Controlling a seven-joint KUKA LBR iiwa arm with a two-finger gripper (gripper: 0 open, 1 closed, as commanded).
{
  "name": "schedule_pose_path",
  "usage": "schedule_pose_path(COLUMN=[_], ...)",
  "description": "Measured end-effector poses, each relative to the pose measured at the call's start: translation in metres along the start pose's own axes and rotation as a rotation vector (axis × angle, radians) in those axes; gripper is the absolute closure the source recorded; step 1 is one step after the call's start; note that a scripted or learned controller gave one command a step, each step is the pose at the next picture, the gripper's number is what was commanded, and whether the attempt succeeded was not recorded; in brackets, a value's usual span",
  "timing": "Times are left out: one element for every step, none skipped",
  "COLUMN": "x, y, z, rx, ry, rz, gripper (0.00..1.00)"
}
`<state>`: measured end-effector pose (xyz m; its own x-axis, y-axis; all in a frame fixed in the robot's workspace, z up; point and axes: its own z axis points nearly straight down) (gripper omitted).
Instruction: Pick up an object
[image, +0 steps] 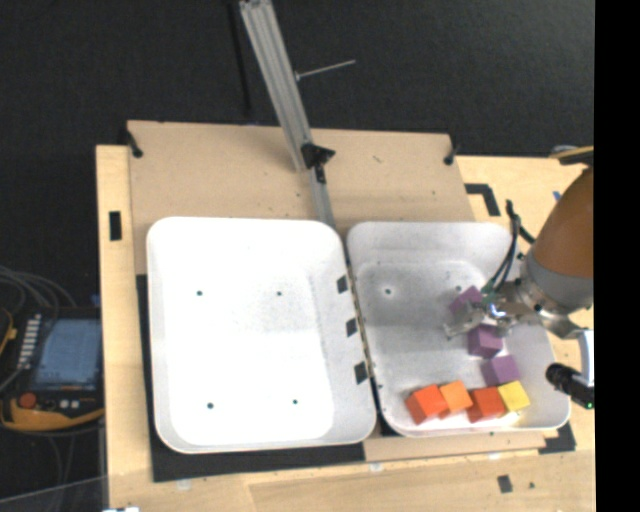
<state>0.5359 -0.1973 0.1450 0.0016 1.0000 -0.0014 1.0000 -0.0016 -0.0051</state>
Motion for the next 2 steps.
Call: schedule_pose_path(x=[-0.0035, -0.0046], y=[0.0082, 0.0092], z=[0.0142, 0.0051], rx=[-0.033, -0.038], ry=[-0.011, -0.013], rz=[-0.002, 0.004], gripper=[0.0, 1.0])
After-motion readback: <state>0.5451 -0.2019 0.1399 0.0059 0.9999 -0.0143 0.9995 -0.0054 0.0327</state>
